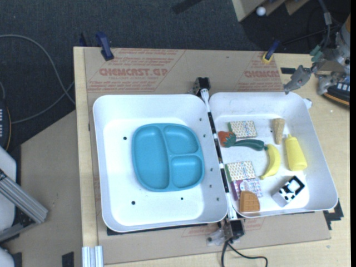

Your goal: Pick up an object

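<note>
The right bin (317, 149) holds several small objects. A banana (271, 161) lies beside a yellow bottle (295, 152). Near them are a tan cone (278, 129), a green-handled tool with an orange end (242, 142), two patterned packets (243, 128) (241, 170), a brown waffle-like piece (250, 202) and a black-and-white cube (290, 189). My gripper (297, 79) hangs at the upper right, just beyond the right bin's far corner and apart from all the objects. Nothing is seen in its grasp.
The left bin (111, 166) carries a blue divided plate (167, 156). A black clamp (202, 85) sits between the bins at the far edge. Blue (103, 44) and yellow (270, 52) clips stand at the cardboard's far edge. Cables and gear crowd the upper right.
</note>
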Action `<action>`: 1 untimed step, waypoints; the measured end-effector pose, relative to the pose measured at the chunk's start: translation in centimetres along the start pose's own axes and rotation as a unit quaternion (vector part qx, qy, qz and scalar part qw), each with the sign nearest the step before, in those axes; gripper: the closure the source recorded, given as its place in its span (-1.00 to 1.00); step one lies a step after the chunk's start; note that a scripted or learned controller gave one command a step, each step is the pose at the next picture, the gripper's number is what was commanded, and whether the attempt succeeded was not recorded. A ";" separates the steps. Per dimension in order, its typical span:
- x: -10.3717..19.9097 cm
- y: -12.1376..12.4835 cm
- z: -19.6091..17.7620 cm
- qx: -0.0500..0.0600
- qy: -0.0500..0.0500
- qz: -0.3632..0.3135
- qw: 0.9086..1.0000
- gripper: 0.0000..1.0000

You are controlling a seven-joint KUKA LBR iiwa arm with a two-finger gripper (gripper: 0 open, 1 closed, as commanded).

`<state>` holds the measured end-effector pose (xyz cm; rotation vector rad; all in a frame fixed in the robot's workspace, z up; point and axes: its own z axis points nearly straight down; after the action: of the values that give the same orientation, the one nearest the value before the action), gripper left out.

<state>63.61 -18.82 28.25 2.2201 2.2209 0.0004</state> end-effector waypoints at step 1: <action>-3.6 1.0 9.8 0.002 0.000 0.000 1.000 -1.00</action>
<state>64.60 -22.40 18.49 2.2233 2.2224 -0.0032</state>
